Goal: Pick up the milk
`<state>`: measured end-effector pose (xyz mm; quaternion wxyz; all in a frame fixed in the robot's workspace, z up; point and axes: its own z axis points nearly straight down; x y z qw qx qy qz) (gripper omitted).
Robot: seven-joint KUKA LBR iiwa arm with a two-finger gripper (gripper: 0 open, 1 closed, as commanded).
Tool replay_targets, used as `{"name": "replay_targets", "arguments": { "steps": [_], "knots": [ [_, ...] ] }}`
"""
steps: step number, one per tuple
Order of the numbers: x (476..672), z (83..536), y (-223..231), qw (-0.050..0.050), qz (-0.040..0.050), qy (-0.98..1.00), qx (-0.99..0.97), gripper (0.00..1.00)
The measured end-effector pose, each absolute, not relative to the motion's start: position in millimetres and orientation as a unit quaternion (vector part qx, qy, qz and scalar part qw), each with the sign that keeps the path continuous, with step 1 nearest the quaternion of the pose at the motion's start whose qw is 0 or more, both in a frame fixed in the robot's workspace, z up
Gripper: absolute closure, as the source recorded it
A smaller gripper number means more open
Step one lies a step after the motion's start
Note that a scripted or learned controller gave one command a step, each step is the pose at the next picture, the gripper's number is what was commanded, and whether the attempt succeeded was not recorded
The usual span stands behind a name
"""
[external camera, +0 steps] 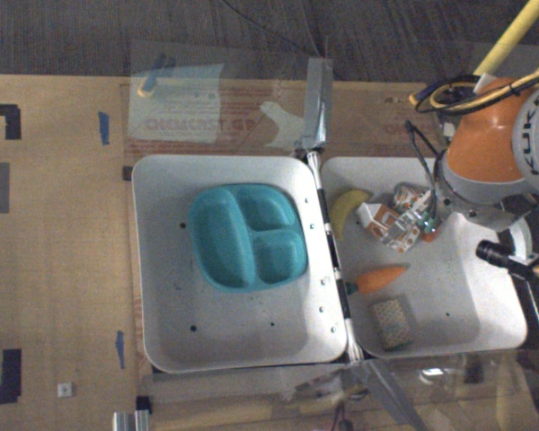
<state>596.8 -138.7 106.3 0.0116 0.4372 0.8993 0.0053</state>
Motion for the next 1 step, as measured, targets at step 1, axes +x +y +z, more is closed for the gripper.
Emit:
{"name": "replay_targets", "arguments": {
  "steps": [1],
  "knots": [
    [587.9,226.3,-92.3,0.002,0.0006,0.883,0.469,1.0]
  ]
}}
